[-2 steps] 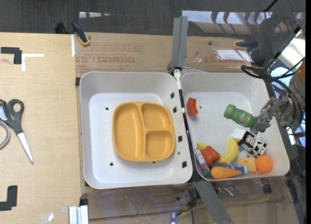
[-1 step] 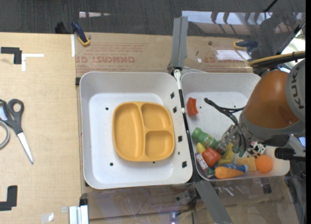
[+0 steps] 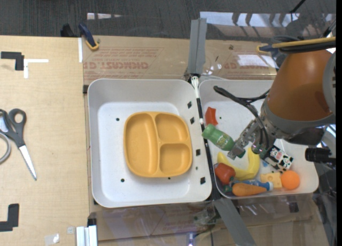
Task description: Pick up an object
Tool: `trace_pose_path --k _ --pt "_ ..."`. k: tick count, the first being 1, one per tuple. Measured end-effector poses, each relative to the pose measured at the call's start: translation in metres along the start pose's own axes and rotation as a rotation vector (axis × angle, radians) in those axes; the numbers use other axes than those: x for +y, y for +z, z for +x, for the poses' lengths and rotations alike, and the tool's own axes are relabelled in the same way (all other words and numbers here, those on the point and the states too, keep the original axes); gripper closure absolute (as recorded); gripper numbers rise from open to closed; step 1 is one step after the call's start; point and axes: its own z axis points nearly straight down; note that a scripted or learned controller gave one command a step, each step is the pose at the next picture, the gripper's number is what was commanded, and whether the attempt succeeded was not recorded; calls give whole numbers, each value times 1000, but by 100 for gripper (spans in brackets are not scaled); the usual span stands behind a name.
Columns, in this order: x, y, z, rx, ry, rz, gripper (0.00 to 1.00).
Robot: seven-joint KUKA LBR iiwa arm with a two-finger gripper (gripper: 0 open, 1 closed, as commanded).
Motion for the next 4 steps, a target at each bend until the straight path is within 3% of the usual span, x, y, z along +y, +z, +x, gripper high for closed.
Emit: trace_pose_path --k 1,2,3,4 --pt "25 -60 -121 -3 -259 -1 100" --pt "-44 48 -136 1 -539 -1 100" --pt "-21 125 -94 -9 -320 5 100" --pt "26 28 -43 -1 -318 -1 100"
